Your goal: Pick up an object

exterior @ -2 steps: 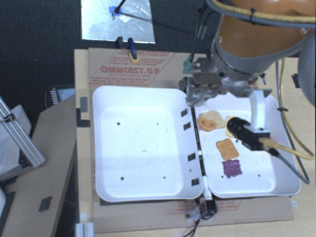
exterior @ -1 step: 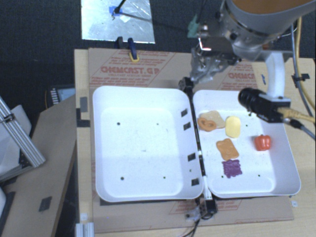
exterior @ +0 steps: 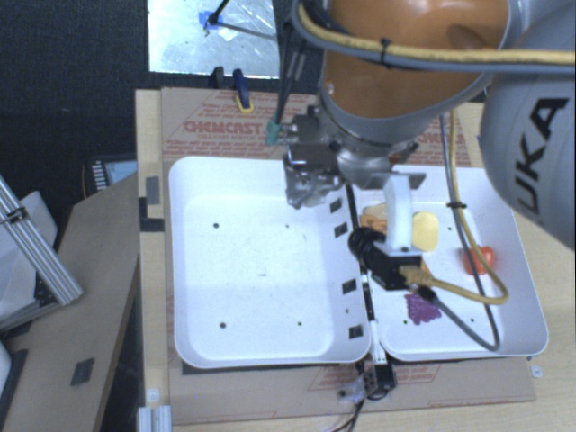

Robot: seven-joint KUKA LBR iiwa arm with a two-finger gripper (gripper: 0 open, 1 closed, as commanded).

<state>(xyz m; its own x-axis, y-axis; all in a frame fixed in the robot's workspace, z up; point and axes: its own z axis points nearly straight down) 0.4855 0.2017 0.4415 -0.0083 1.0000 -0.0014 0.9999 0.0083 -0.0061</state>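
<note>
My gripper [exterior: 308,187] hangs over the back right corner of the left bin [exterior: 243,268], close to the divider between the two bins. Nothing shows beneath it on the bin floor. The right bin [exterior: 513,318] holds a yellow object [exterior: 426,230] near its middle, with an orange piece [exterior: 373,215] just left of it, partly hidden by the robot's bracket. A red object [exterior: 479,257] lies toward the right side. A purple object [exterior: 421,308] sits near the front.
The arm's big orange and grey body fills the upper right and hides the back of the right bin. A yellow cable [exterior: 468,286] loops over the right bin. Cardboard [exterior: 216,124] lies under both bins.
</note>
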